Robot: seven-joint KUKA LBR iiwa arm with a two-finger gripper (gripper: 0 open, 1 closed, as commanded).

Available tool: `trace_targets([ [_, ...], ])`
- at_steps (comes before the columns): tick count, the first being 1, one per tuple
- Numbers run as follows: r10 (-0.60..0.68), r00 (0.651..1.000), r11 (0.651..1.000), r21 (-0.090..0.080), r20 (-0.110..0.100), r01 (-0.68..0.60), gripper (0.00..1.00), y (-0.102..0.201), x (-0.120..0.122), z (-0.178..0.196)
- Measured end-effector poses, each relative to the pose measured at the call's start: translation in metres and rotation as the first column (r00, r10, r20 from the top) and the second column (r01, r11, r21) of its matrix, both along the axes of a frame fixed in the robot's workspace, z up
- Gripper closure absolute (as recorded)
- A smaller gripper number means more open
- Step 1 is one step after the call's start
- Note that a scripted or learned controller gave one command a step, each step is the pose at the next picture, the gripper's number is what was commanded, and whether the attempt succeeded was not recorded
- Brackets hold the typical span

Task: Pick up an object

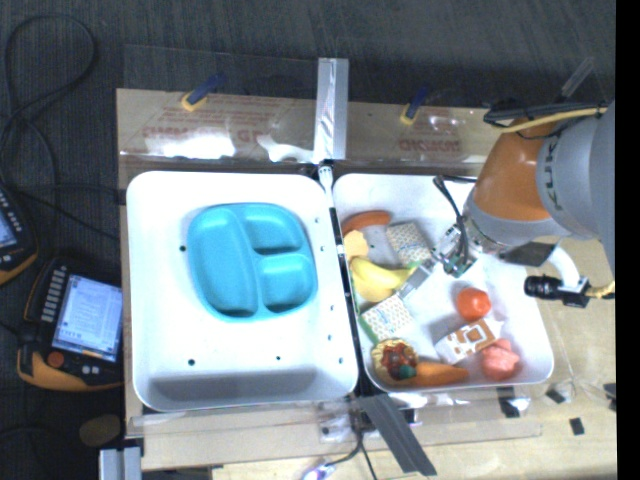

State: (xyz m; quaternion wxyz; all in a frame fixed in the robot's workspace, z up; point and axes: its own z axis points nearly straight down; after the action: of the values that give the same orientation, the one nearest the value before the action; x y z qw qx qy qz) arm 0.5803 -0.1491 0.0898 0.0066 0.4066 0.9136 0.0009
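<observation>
At the bottom of the frame, the desk [560, 408] edge is seen, and just above it the right bin [540, 368] is crowded with toy food: a carrot [438, 373], a pink piece [500, 358], an orange-and-white block [468, 340] and a red tomato [473, 301]. They are piled loosely, probably so a grab may land on anything. Left of centre, a blue divided tray [252, 258] is laid alone in the left bin [160, 368]. Further up, a banana [372, 278] is spotted. The gripper [456, 253] is poised low beside it; whether the jaws are parted or closed cannot be told, and nothing is seen held.
</observation>
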Motion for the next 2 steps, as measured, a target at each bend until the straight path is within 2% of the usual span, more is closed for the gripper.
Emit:
trace_targets([
  [1,-0.305,0.952,0.952,-0.001,-0.011,0.305,0.0,-0.0167,0.0482,0.0007],
  [2,-0.302,0.953,0.953,-0.005,-0.01,0.302,1.0,-0.0162,0.0486,0.0101],
])
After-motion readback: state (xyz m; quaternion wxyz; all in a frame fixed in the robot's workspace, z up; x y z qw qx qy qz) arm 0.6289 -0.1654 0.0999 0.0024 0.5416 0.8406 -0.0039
